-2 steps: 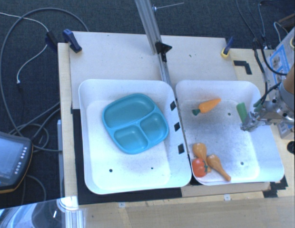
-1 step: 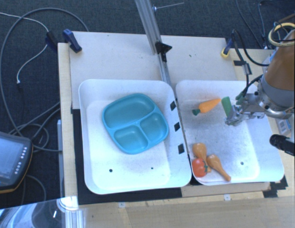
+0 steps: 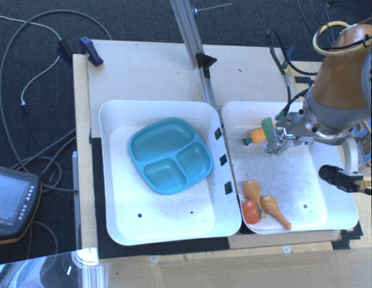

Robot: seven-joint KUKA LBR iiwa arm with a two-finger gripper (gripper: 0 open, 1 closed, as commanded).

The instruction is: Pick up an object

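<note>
Clearly, the two-finger metal gripper [image 3: 276, 143] was low inside the right shallow white bin [image 3: 312, 185], near its upper left part. We could not tell how far it was open, because the wrist above covered much of it. A small toy carrot with an orange body and a green top [image 3: 260, 133] was just beside the gripper, on its left side. The green top seemed to touch the gripper, but we could not see the toy between the two sides of the tool, so we did not count it as held.

Further out, in the lower left corner of the same bin, lay a group of small toy foods: a red round tomato-like piece [image 3: 250, 211] and two tan, drumstick-shaped pieces [image 3: 271, 207], all close together against the bin wall. In the left shallow white bin [image 3: 114, 179] rested a blue plastic plate with three compartments [image 3: 170, 155], well apart from the arm.

We judged that the main danger was a side contact. If the gripper closed beside the carrot and not around it, the toy could be pushed away or roll toward the bin wall, and the arm would rise with nothing.
</note>
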